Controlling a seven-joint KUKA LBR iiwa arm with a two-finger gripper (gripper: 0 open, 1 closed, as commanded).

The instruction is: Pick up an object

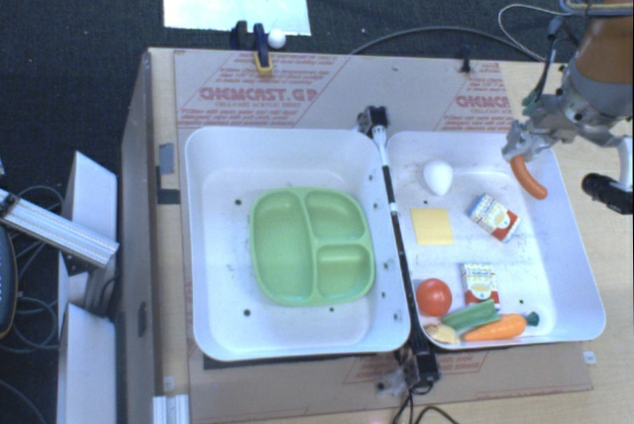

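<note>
Plainly orange-red sausage (529, 177); slim, curved, glossy

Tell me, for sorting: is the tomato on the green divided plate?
No, the tomato lies in the right bin, while the green divided plate sits in the left bin.

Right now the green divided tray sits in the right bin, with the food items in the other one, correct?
Not quite. The camera view shows the green divided tray in the left bin; the food items, such as the tomato and carrot, lie in the right bin.
</note>
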